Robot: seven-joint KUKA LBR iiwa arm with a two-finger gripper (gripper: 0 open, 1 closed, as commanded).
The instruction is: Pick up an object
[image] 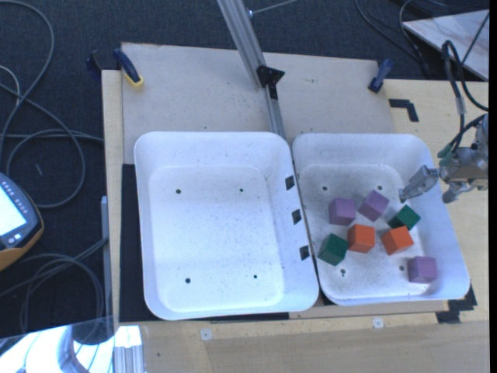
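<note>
Grey two-finger gripper (429, 186) hovering at 3 o'clock over the right shallow white plastic bin (444, 231), fingers apart, nothing between them. Just below, at 5 o'clock of it, 7 small cubes clustered: 3 purple (342, 210), 2 orange (361, 238), 2 green (334, 249). Left white bin (155, 231) alongside at 9 o'clock.

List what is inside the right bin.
The right bin holds seven cubes: three purple, two orange, two green. The gripper hangs over its right side; anything beneath it is hidden.
</note>
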